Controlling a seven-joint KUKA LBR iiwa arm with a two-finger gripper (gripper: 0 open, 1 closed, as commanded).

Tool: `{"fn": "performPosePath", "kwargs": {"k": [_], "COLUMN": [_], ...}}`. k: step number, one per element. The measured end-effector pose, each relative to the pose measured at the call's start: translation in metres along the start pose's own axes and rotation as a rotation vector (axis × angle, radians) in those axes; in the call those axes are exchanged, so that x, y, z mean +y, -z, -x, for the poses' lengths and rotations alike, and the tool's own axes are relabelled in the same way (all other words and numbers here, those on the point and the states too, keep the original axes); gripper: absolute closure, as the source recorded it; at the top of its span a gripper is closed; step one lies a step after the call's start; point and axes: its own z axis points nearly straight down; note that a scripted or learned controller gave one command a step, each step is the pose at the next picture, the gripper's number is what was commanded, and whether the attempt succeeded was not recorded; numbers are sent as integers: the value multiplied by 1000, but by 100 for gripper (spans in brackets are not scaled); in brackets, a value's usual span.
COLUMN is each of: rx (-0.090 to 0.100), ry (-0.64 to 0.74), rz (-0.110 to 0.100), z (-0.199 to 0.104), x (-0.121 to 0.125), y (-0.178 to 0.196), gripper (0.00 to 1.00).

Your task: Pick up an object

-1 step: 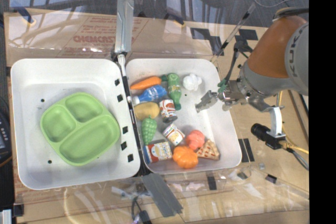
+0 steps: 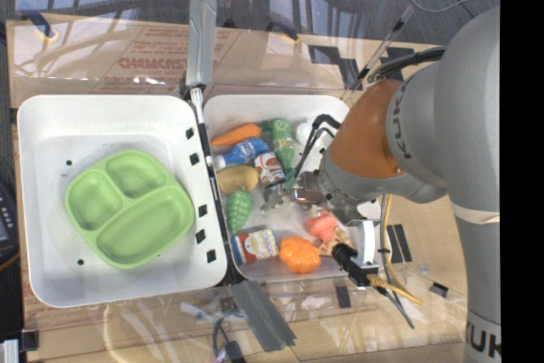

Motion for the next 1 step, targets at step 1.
{"fn": "performPosePath", "kwargs": {"k": [1], "rx": [-1], "ry": [101], "rz": [3], "z": [-19], "x": [58], "y": [49], "gripper": [0]}}
